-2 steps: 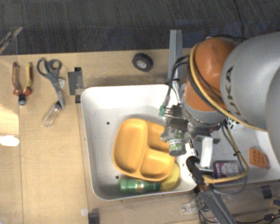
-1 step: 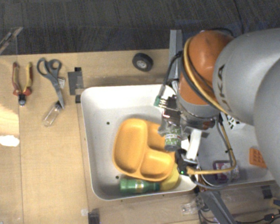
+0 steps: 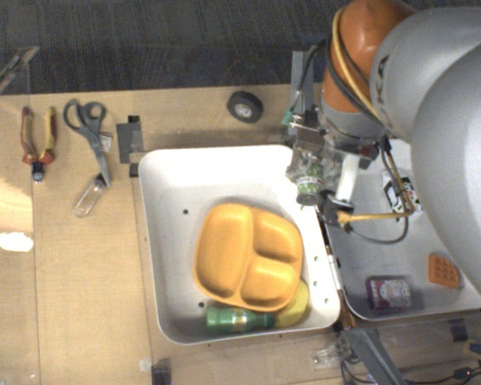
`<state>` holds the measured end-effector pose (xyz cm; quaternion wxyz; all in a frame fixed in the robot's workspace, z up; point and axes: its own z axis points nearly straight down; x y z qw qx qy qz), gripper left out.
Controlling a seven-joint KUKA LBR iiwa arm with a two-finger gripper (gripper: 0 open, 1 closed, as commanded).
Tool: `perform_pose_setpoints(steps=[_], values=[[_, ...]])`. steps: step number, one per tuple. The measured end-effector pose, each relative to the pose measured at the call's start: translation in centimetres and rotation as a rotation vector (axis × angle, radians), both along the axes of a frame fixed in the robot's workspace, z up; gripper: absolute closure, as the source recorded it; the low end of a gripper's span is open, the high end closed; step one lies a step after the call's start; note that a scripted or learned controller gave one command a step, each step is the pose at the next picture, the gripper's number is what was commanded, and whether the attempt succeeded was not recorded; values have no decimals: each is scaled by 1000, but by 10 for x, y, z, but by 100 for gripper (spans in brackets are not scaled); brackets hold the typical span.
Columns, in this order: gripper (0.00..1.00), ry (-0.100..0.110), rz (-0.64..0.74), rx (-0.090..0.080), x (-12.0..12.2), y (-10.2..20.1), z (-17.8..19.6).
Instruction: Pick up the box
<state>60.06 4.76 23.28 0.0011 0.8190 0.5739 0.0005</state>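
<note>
While the grey arm (image 3: 437, 126) looms in from the right, its gripper (image 3: 311, 180) hangs over the wall between the two bins, and whether it is open or closed cannot be told. Down in the right bin (image 3: 379, 311) sits the purple box (image 3: 389, 292), well apart from it, an orange piece (image 3: 443, 271) just beside. Across in the left bin (image 3: 169, 237), a yellow divided tray (image 3: 248, 254) leans over a green can (image 3: 231, 319).
</note>
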Motion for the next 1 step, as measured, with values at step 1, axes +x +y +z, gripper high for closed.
perform_pose_setpoints(steps=[1], values=[[100,2,-9,0,14,34,-49]])
